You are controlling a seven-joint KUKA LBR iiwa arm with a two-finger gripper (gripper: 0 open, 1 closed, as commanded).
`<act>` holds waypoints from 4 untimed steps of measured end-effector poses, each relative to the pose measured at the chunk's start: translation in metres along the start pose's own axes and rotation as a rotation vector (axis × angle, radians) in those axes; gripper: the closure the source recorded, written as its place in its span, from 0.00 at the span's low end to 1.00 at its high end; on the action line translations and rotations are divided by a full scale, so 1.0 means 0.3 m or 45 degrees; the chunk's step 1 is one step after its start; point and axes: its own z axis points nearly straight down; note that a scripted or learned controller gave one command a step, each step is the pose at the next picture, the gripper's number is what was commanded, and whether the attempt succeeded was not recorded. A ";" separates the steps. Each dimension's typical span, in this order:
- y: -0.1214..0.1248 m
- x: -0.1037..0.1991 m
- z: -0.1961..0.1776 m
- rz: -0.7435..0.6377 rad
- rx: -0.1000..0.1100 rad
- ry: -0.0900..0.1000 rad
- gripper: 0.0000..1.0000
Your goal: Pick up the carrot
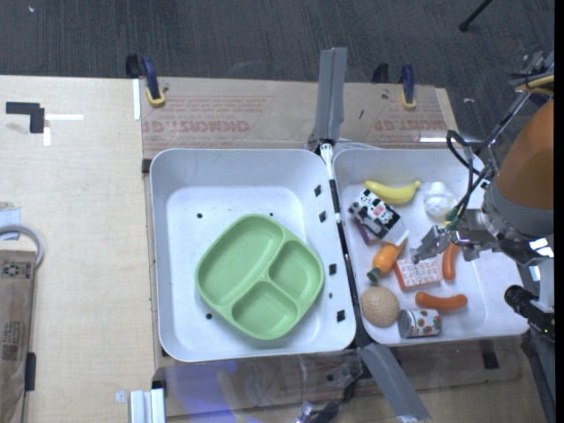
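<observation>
While the carrot (385, 259) lies untouched in the right bin (352, 174), the approach step is judged to be in hand, with no grasp yet made. The carrot is found in the left half of that bin, tilted, its orange body toward one o'clock and its green end toward seven o'clock, close to the wall that divides the two bins. A black-and-white cow-patterned block (374, 215) is seen just beyond it at twelve o'clock, a yellow banana (393, 189) further off the same way, and a round tan ball (380, 307) at six o'clock. A red-and-white card (419, 273) lies just beside it at three o'clock.

The gripper (432, 243) hangs above the middle of the bin, at about two o'clock from the carrot and a little apart from it, over the card's upper edge. Whether its fingers are spread or closed cannot be told from this view, and nothing is seen held in them.

For the next move, a short shift toward eight o'clock is judged to be needed, followed by a descent with the fingers set across the carrot's narrow width. Care would be called for so that the card and the block are not caught along with it.
</observation>
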 end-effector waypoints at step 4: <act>0.164 0.041 0.305 0.052 -0.002 0.000 1.00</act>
